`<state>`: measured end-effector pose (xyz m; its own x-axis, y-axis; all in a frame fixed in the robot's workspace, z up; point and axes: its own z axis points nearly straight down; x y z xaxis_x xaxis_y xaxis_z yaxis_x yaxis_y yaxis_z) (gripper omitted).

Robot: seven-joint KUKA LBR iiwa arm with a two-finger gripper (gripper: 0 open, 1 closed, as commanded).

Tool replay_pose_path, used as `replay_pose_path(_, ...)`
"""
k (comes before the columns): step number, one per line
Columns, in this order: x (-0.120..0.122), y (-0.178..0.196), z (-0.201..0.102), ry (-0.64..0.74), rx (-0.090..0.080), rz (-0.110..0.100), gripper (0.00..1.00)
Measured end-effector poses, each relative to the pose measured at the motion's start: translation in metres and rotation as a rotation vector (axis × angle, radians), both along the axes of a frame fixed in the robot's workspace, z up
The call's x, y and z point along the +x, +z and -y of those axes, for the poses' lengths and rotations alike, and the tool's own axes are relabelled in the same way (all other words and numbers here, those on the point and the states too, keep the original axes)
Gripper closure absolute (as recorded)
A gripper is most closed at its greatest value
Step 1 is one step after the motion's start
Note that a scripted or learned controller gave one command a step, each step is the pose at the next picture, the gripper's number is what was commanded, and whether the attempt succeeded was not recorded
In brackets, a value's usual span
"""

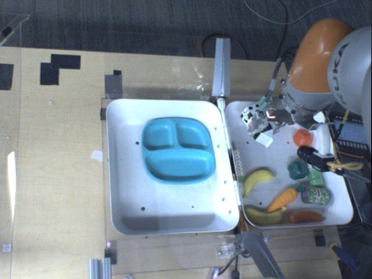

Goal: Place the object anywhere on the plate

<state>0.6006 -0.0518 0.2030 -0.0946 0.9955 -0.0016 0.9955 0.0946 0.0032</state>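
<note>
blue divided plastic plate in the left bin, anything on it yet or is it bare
Bare. The blue divided plastic plate shows only its own blue compartments; the yellow banana and orange carrot lie in the right white bin.

The arm is a bulky, smooth-skinned machine with rounded grey casings that have a dull metallic sheen. A broad orange band swells out like a dome above the wrist, glossy and catching the room light. Below it the wrist narrows into a darker grey collar. The gripper is a small, cluttered piece of hardware: black and silver metal parts, a white block with dark markings on one side, a touch of green and a speck of red among them. A thin dark cable runs up from the gripper body along the orange band's edge.
</note>
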Motion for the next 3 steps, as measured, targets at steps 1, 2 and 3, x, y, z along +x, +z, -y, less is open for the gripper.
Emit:
replay_pose_path(1, -0.038, 0.078, -0.026, -0.007, 0.001, 0.003, 1.00)
replay_pose_path(2, -0.040, 0.151, -0.006, 0.187, 0.000, 0.004, 1.00)
replay_pose_path(3, -0.039, 0.067, -0.069, 0.308, 0.001, 0.001, 1.00)
